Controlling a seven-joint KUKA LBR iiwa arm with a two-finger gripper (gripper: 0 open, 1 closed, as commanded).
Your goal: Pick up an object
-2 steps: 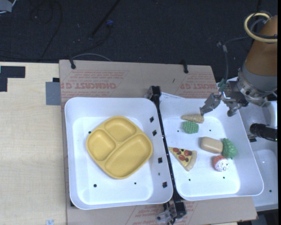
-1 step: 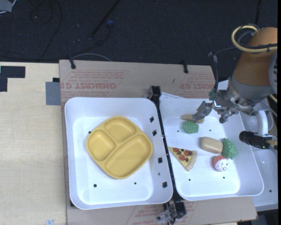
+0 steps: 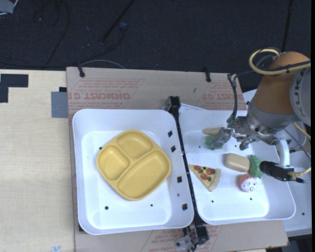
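End effector (image 3: 224, 138) low over right bin (image 3: 236, 210), beside green toy (image 3: 212, 140) (finger state unclear).

A yellow divided plate (image 3: 134, 164) lies in the left bin (image 3: 89, 193). In the right bin (image 3: 226, 211) lie a pizza slice (image 3: 206, 176), a tan block (image 3: 236, 162) and a red-and-white ball (image 3: 247, 183). The gripper (image 3: 224, 137) hangs over a green toy (image 3: 212, 141).
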